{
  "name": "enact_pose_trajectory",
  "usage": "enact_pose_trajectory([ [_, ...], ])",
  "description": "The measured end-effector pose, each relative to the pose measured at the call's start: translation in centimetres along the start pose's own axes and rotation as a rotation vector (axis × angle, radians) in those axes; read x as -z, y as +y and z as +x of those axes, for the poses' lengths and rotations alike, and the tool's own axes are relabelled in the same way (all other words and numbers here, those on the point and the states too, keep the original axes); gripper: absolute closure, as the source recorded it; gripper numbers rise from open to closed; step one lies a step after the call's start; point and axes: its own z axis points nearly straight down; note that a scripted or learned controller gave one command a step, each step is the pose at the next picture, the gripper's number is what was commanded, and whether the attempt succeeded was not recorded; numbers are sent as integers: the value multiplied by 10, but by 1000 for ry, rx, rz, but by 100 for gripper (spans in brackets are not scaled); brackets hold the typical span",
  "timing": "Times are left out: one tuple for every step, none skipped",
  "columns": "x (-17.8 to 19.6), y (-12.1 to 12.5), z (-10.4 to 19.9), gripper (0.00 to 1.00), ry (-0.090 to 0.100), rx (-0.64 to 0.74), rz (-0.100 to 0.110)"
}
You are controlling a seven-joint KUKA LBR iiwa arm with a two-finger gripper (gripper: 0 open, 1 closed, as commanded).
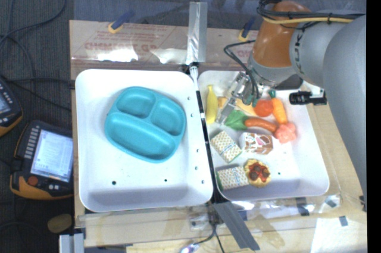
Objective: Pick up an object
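Honestly, we can't tell what the gripper [229, 104] is doing, but it's low over the right bin [309, 171] by the banana [211, 104], probably since the toy food [257, 144] is piled there.

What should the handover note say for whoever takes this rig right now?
Gripper: down in the right bin, at its upper-left part, above the pile of toy food. Finger state cannot be read from this view, and no grasp is visible.
Things: the banana, the green piece, the tomato, the carrot, the sausage and the crackers all lie in the right bin. The teal divided plate sits in the left bin.
Done: the arm has reached the pile.
Left: close on one item and lift it; confirm the grasp before you count it.
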Motion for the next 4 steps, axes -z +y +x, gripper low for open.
enact_pose_trajectory([
  [-5, 1, -3, 0, 5, -365, 5],
  [-4, -8, -16, 0, -12, -754, -1],
  [65, -11, -21, 0, -2, -686, 11],
  [-9, -83, -60, 0, 10, -637, 16],
])
